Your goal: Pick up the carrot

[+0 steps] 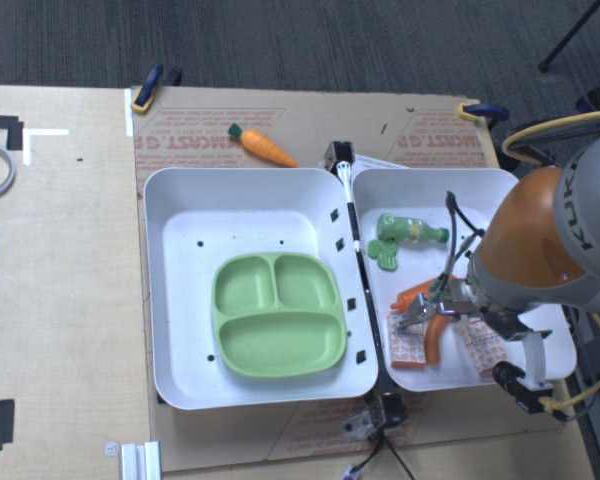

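Note:
One carrot (pixel 263 146), orange with a green top, lies on the cardboard beyond the left bin's far edge, outside both bins. A second orange carrot-like piece (pixel 414 294) lies in the right bin (pixel 500 193), partly under the arm's wrist. My gripper (pixel 416 314) is low in the right bin, right beside that orange piece and touching or nearly touching it. A longer orange-red stick (pixel 435 341) lies just in front of the gripper. Nothing is visibly lifted.
A green bottle (pixel 412 231) and a small green item (pixel 384 256) lie at the back of the right bin. Flat printed packets (pixel 408 348) rest on its floor. The left bin (pixel 170 268) holds a green divided plate (pixel 278 314). A clamp (pixel 339 155) sits between the bins.

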### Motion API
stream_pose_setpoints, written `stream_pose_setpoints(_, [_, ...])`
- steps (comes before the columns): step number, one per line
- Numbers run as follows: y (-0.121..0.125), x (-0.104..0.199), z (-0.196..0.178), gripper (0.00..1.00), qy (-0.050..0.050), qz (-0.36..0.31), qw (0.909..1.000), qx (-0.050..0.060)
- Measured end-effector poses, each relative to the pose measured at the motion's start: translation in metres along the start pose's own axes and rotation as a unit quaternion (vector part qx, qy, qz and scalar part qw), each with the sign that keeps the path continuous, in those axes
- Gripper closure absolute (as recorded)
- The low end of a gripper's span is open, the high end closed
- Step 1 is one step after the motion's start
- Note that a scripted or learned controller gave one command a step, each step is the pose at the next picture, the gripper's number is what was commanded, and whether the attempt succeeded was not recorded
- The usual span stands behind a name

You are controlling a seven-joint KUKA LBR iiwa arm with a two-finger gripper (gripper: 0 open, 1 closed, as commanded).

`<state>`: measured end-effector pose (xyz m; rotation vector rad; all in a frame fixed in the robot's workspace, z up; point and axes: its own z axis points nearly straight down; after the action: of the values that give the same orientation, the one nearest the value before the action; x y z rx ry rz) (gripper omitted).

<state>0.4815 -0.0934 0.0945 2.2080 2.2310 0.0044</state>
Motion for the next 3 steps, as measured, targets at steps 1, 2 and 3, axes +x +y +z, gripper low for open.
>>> stream_pose_setpoints(1, [0.002, 0.0, -0.01, 1.0, -0.001, 0.001, 1.0, -0.003])
stream_pose_setpoints(2, [-0.003, -0.012, 0.001, 1.0, 0.0, -0.096, 0.9954, 0.0])
stream_pose_setpoints(3, [-0.004, -0.018, 0.001, 0.0, -0.006, -0.093, 0.9957, 0.0])
